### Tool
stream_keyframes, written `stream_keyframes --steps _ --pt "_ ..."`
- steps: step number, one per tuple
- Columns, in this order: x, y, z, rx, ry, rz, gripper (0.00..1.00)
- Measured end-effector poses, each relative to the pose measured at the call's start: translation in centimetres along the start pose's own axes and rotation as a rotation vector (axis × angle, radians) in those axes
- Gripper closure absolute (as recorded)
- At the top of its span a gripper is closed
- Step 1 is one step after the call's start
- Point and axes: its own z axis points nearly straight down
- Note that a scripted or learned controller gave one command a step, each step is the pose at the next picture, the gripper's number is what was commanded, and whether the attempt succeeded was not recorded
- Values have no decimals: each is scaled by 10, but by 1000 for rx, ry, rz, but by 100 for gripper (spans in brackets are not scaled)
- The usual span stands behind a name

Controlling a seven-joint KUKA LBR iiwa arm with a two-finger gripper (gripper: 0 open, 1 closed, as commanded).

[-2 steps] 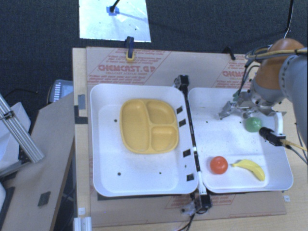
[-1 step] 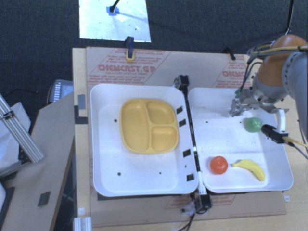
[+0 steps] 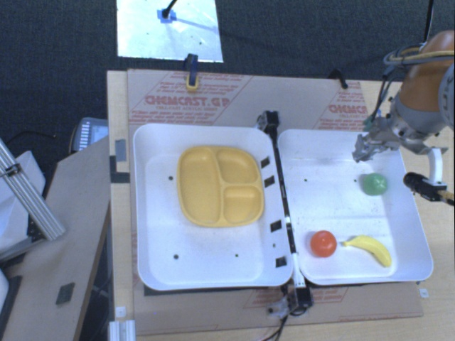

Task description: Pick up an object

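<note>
A green ball [image 3: 374,184] is lying loose in the right bin [image 3: 334,270], the likeliest pick since the gripper [image 3: 364,151], its state impossible to tell, is hovering just beside it, nothing visibly held.

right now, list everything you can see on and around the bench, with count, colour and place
shallow plastic bins: 2, white, side by side on the bench
divided plastic plate: 1, yellow, in the left bin
round green ball: 1, green, right bin, far side
round orange-red fruit: 1, orange-red, right bin, near edge
toy banana: 1, yellow, right bin, beside the round fruit
cardboard sheet: 1, tan, under the bins
gripper: 1, grey, over the right bin, beside the green ball
</note>
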Motion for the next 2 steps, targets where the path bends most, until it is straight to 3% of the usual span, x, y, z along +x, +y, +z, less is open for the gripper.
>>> stream_keyframes --steps 1,2 --pt "0 2 -49 0 0 -4 100" --pt "56 6 -63 3 4 -10 100"
